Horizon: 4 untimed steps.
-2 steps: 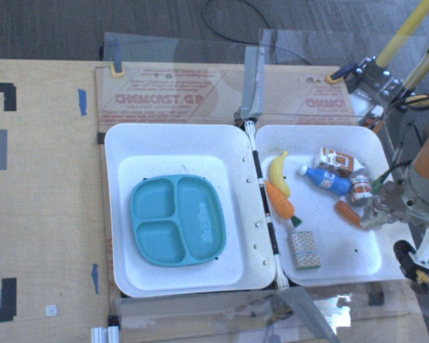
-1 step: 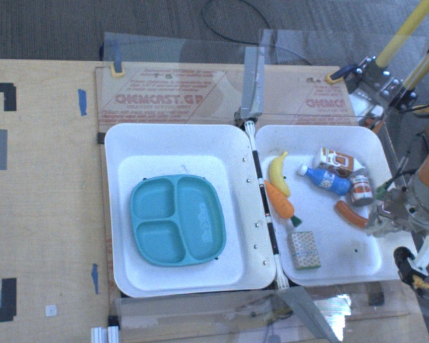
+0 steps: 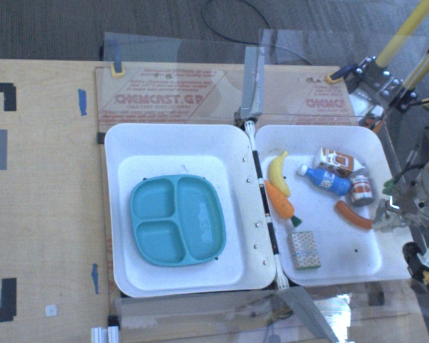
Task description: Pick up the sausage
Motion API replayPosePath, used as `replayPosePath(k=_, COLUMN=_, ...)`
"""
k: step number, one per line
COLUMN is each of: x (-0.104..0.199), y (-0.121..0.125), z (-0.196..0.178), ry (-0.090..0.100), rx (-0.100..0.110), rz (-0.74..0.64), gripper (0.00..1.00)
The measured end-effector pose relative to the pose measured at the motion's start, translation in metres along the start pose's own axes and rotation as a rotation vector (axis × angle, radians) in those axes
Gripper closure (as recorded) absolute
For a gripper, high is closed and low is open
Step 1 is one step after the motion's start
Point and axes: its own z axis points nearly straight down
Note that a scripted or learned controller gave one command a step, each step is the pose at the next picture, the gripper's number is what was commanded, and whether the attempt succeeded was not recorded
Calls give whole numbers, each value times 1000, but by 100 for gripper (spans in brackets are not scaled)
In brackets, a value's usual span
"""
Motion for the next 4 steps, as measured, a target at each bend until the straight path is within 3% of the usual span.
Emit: replayPosePath(k=4, x=5, y=-1, z=3, ry=0, rx=2, rz=-147, gripper=100)
